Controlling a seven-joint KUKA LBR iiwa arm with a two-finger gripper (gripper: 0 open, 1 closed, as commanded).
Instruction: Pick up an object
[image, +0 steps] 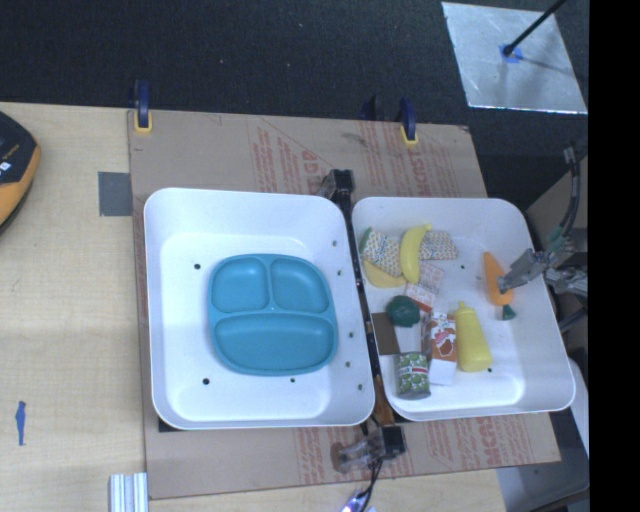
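Since the arm enters at the picture's right edge, most of it is cut off; the metal two-finger gripper (512, 279) is over the right rim of the right white bin (520, 395). Fingers look slightly apart, tips at or on the orange carrot-shaped toy (494, 277); can't tell if the toy is actually clamped between them, or how wide they are.

Carrot toy: orange, tapered, lying roughly along the bin's right rim, with a small dark green bit (509, 312) just below it, too small to identify.

Rest of right bin, one each:
- yellow plastic banana (411, 251), near the back-left corner, lying on a heap of patterned packets (432, 258) – packet count unclear, they overlap
- dark green rounded lump (404, 310), left of centre, shape hard to read
- yellow squeeze bottle (471, 339), lying down, toward the front
- red-and-white carton (440, 338), touching the bottle's left side
- green-labelled small can (412, 374), front-left corner, beside a white block (442, 371)

Left white bin (165, 300): one light blue three-compartment plastic plate (272, 313), centred.

Two bins, side by side on a brown cardboard sheet (250, 150) on the wooden bench (60, 320). Two blue clamps (143, 106) at the sheet's back edge. Orange-and-black object (14, 165) at the bench's left edge, cut off.
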